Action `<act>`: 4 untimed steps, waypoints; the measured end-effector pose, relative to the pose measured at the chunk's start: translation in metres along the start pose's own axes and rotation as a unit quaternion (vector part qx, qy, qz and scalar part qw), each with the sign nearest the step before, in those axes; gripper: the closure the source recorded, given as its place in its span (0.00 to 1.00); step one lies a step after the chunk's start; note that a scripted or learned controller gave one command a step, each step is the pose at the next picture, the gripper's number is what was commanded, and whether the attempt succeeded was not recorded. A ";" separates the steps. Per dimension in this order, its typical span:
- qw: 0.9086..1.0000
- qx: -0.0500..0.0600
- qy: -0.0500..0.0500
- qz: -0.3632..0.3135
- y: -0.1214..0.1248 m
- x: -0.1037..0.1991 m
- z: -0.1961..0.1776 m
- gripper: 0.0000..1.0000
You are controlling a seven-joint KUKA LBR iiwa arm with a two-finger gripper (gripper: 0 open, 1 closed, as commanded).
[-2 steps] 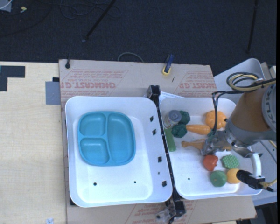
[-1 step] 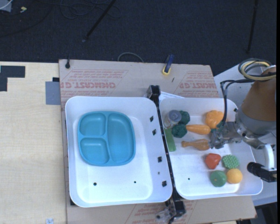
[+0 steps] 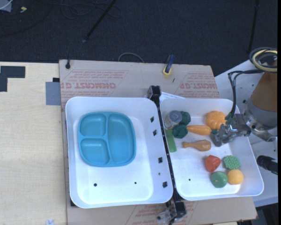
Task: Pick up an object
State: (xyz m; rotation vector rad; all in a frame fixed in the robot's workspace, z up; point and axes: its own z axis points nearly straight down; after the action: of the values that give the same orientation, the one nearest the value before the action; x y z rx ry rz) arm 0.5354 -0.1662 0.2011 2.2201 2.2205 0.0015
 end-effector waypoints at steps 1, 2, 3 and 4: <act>1.000 0.001 0.000 -0.001 0.000 -0.001 -0.028 1.00; 1.000 0.003 0.002 -0.002 -0.005 0.054 -0.037 1.00; 1.000 0.004 0.002 -0.003 -0.013 0.115 -0.022 1.00; 1.000 0.003 0.001 -0.001 -0.019 0.128 -0.027 1.00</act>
State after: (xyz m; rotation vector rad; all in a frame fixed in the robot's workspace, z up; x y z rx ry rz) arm 0.5164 -0.0387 0.2279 2.2216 2.2272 -0.0031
